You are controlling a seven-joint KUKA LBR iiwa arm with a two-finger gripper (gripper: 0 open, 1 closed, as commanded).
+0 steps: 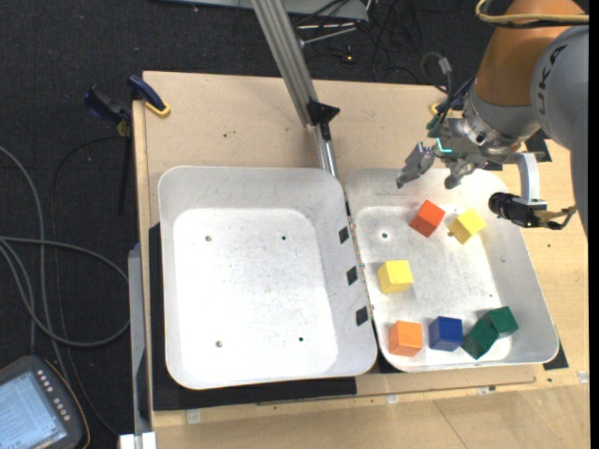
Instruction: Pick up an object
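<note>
A: So, where's the gripper (436,168)?

B: Above the right bin (524,279), toward its twelve o'clock rim, fingers spread, nothing between them.

A: And the blocks?

B: An orange cube (428,218) just at its six o'clock, a yellow cube (466,224) beside that at three. Another yellow cube (395,276) mid-bin. Along the six o'clock edge: orange block (405,337), blue cube (446,333), two green blocks (491,331) touching.

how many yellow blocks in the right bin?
2. One yellow block lies near the middle of the right bin, toward its left wall. The other yellow block sits further back, just right of the orange block, below the gripper. None looks hidden.
</note>
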